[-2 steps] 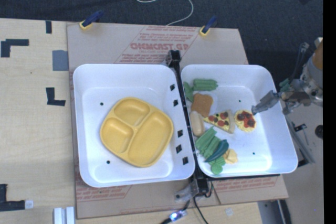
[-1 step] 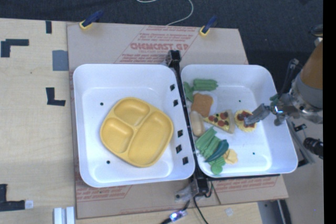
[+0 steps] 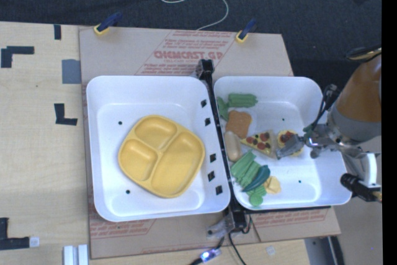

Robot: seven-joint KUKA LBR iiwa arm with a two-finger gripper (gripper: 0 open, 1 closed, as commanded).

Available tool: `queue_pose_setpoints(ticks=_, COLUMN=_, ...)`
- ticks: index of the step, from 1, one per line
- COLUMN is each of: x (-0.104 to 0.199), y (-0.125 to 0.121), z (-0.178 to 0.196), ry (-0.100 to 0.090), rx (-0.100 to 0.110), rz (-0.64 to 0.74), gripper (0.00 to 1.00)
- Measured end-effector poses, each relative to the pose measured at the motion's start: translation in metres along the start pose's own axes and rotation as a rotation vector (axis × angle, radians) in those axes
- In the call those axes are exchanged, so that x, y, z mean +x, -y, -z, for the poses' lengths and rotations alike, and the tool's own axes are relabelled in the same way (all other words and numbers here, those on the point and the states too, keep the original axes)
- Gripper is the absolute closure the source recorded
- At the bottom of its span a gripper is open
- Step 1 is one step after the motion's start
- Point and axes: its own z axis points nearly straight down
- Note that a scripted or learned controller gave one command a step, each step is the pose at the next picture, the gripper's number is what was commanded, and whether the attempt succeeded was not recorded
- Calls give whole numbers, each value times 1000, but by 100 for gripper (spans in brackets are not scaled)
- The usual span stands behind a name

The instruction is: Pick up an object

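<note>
Step in hand, as I read it: closing in on a pick from the right bin (image 3: 310,87), arm reaching in over that bin's right wall. The gripper (image 3: 289,147) sits low over the pizza slice (image 3: 268,141), a toy wedge with red and dark toppings lying flat on the bin floor, crust end toward the right wall, tip pointing toward the divider between the two bins. The dark fingers overlap the crust end; whether they are spread, closed, or already pinching it I cannot tell from this slanted view, so I claim no hold. To do this well I want the fingers astride the crust, its thick edge, not the thin tip, and pressed down close to the floor before closing, since a flat piece slides out easily. Lift straight and slow. Clutter sits on the divider side of the slice: a tan bread piece (image 3: 239,123), a pale roll (image 3: 233,147) below it, green pea pods (image 3: 249,172) nearer the bin's front wall, a green vegetable (image 3: 242,99) toward the back wall. All lie clear of the fingers, so a push toward the divider is the risk. The yellow divided plate (image 3: 162,156) lies in the left bin (image 3: 99,133), well apart from the slice, no concern.
</note>
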Motion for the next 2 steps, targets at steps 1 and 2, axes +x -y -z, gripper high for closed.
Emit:
queue_pose_setpoints(ticks=1, x=1, y=-1, z=-51, ry=4, rx=-8, rz=1, gripper=0)
queue_pose_setpoints(ticks=2, x=0, y=-1, z=-39, ry=5, rx=-10, rz=1, gripper=100)
